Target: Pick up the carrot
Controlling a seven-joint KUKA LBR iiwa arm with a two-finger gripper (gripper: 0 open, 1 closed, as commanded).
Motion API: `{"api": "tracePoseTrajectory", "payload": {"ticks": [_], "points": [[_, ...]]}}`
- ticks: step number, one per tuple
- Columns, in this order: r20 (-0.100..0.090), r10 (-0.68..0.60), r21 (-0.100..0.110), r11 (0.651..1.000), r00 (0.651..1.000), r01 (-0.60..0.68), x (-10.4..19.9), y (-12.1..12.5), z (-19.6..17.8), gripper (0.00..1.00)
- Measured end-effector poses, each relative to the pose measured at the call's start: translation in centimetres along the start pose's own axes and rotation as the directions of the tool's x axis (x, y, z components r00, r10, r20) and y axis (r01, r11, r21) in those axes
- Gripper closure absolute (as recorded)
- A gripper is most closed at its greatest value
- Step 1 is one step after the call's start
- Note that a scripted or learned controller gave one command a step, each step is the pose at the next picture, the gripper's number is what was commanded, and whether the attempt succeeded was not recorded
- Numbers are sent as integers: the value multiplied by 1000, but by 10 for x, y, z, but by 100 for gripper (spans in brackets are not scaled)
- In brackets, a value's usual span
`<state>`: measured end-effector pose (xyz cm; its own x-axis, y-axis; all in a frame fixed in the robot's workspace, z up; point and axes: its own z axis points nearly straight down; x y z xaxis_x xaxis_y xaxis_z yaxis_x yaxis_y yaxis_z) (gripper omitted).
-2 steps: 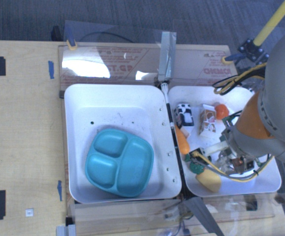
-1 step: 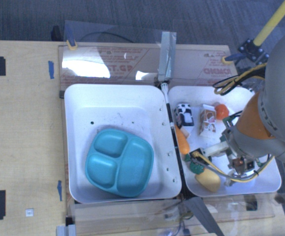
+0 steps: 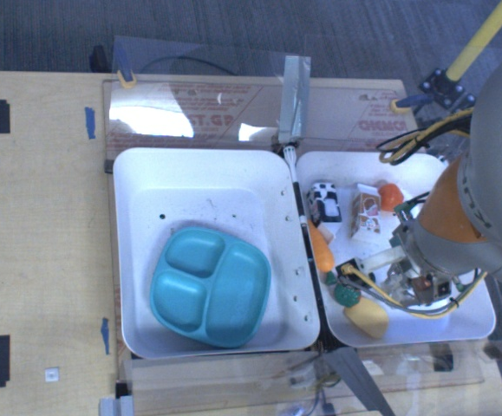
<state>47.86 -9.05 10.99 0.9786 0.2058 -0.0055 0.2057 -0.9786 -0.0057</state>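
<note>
Carrot (image 3: 322, 248) lies by the right bin's (image 3: 480, 319) left wall; claw (image 3: 400, 277) state unclear, labels unreadable.

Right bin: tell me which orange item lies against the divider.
The carrot, long and tapered, lies along the right bin's left wall. The other orange item is round, farther back and right.

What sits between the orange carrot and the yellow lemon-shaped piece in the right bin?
In the camera view, a small dark green round piece lies between the orange carrot and the yellow lemon-shaped piece, with yellow cable beside it.
</note>
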Motion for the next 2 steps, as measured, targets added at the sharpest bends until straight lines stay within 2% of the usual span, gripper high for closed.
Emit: {"api": "tracePoseTrajectory", "payload": {"ticks": [1,2], "points": [[-9,-2,-2,1000,1000,2,64,-64,-76,100],[0,1,-2,1000,1000,-1,11,-55,-74,100]]}}
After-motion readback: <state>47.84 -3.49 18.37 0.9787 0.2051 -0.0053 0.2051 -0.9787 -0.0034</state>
